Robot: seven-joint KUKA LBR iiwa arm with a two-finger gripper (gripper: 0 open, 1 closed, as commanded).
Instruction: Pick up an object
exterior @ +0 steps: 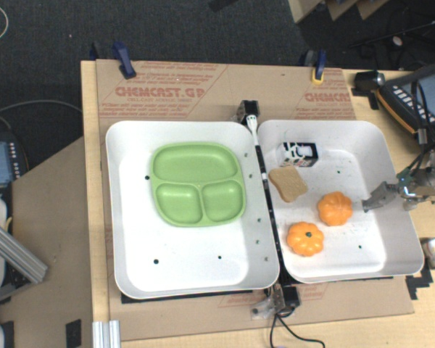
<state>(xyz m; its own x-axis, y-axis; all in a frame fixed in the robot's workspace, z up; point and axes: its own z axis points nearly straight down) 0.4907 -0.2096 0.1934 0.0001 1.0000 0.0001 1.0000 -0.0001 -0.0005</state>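
The likeliest target is the upper orange pumpkin (335,209), which sits in the right bin (370,140), a little right of its middle. It looks like a small toy gourd: light, probably hollow plastic or foam, with a ribbed, rounded skin that may slip out from between flat fingers. A hold across its widest part, fingers set into opposite ribs, seems the safest; pinching high near the stem would likely squeeze it away.

A second pumpkin (305,238) lies just nearer and to the left, close to the first but not touching. It would handle the same way. Farther and to the left lies a tan slice of toy bread (288,183), flat and thin, harder to get fingers under. Beyond that sits a small black-and-white item (299,152), too small to identify.

The gripper (373,199) hovers at the right side of this bin, just right of the upper pumpkin and apart from it. Nothing is between its fingers; whether they are spread or closed I cannot tell.

The left bin (123,194) holds a green divided plate (197,183), well apart from all this.
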